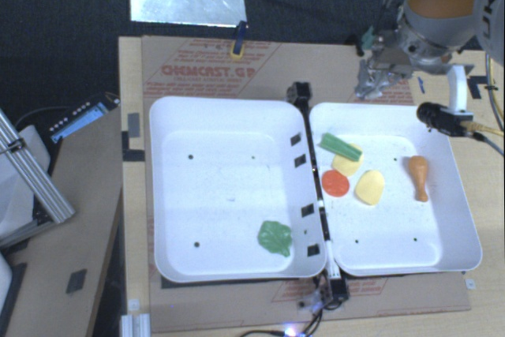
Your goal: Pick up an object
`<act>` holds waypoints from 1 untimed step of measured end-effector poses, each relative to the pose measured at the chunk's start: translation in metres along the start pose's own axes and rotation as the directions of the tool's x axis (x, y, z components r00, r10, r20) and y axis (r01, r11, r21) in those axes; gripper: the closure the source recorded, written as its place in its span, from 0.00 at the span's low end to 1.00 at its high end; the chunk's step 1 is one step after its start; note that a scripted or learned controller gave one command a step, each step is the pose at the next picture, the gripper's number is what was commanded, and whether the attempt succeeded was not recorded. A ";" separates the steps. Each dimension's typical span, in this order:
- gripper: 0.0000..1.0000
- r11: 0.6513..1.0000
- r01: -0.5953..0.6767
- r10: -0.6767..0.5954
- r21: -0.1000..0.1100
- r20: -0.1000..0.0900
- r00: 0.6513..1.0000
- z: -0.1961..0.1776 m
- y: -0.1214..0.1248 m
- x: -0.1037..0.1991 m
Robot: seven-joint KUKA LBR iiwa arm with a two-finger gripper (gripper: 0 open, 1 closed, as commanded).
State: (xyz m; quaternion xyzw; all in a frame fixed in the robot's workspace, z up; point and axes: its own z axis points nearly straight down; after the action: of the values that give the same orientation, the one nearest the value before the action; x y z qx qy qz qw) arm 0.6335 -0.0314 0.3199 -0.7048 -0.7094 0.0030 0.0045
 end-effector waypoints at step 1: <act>1.00 1.000 0.000 0.000 -0.024 0.002 1.000 -0.099 0.008 0.017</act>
State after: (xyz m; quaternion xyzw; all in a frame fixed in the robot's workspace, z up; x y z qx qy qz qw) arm 0.6423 -0.0146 0.4187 -0.7047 -0.7095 -0.0047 -0.0045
